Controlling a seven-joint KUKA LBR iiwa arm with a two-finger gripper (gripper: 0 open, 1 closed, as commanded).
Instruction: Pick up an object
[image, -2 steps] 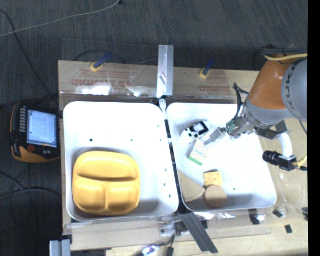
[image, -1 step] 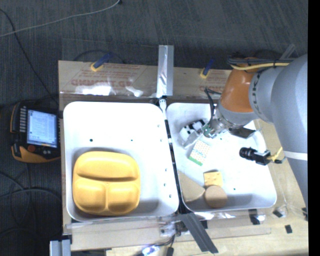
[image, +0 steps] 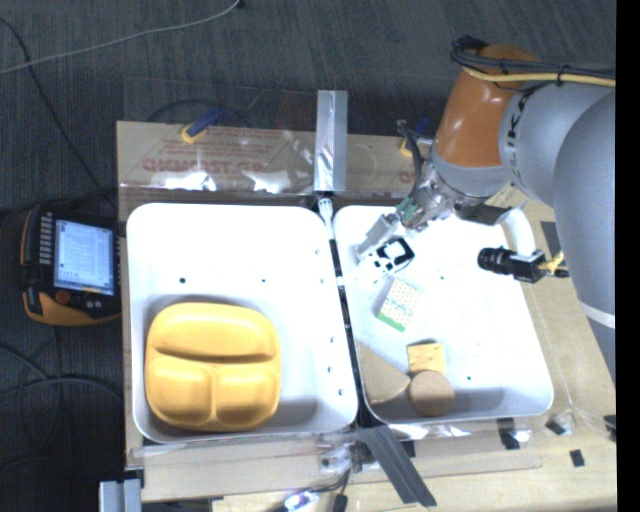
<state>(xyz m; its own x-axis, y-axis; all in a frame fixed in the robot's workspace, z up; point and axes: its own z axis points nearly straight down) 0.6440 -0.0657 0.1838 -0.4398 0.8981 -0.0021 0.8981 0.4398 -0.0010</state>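
The gripper (image: 392, 240) hangs low over the right bin (image: 520, 330), near its back-left corner — whether its fingers are spread or pressed together, I cannot tell. Just below it lies a small green-and-white card (image: 397, 303); further below sit a tan block (image: 425, 355) and a brown cylinder (image: 432, 392). Far left, in the left bin (image: 230, 240) — a big yellow foam loaf (image: 212, 362).

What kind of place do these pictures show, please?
Probably a robotics lab or test bench, not a home: a grey industrial arm reaches over two white bins of assorted test objects, and a teach pendant lies on the dark carpet beside them.
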